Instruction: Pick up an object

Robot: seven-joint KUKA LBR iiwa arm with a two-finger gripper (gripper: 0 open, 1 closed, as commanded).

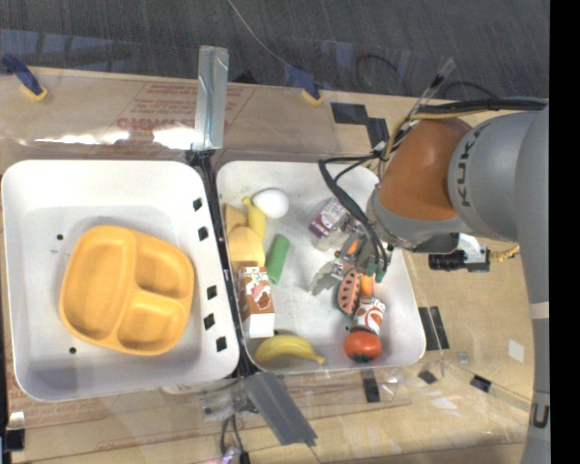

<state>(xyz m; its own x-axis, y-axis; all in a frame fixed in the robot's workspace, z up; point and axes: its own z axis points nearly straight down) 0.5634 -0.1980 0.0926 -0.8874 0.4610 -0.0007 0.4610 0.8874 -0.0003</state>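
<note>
Seen from above, the arm (464, 177) reaches in from the right over the right bin (304, 177), and its gripper (340, 264) hangs low just above a watermelon slice (350, 291), though whether the jaws are apart or together I cannot tell. Near it in that bin lie a tomato (362, 345), a small can (371, 313), a banana (288, 350), a green cylinder (276, 257), a white egg (271, 202) and a juice carton (255, 293). The left bin (39, 191) holds a yellow divided plate (126, 288).
</note>
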